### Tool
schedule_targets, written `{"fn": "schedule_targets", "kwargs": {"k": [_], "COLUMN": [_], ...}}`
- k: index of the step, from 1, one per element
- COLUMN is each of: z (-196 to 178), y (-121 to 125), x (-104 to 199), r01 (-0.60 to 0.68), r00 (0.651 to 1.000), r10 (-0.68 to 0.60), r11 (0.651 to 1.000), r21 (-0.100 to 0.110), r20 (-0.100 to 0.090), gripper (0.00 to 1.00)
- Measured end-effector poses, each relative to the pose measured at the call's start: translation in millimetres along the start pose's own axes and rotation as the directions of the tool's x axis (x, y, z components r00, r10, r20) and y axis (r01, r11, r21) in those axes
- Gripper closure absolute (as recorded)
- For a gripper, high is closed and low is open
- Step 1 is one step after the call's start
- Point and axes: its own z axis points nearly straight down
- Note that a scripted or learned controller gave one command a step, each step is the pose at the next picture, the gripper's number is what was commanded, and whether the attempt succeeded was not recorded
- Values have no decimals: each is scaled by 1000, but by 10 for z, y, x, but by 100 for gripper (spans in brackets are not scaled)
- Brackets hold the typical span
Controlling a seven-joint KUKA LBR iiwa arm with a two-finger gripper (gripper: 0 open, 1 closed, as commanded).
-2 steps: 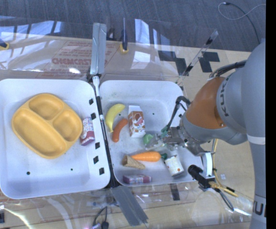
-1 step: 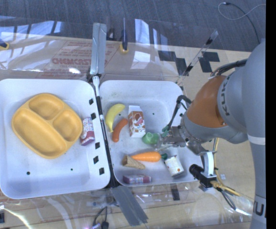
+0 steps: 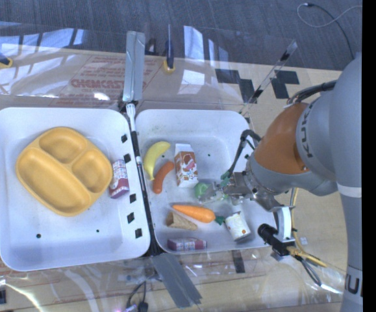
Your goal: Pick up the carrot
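Orange tapered carrot (image 3: pixel 193 212) lies in right white bin (image 3: pixel 194 119); gripper (image 3: pixel 230 186) near, grip state unclear.

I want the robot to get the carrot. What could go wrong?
The carrot lies right against a sandwich wedge, so the hand might nudge or grab that instead. A small can and a green toy sit close by and could get bumped on the way over. There is also an orange sausage beside the banana; its similar color could perhaps fool the program.
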Motion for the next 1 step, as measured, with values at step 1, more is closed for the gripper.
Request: {"fn": "schedule_targets", "kwargs": {"k": [1], "z": [122], "y": [257], "x": [-65], "r01": [17], "r00": [1000], "r10": [-17], "r11": [1000], "r21": [-14], "r20": [1], "gripper": [0]}}
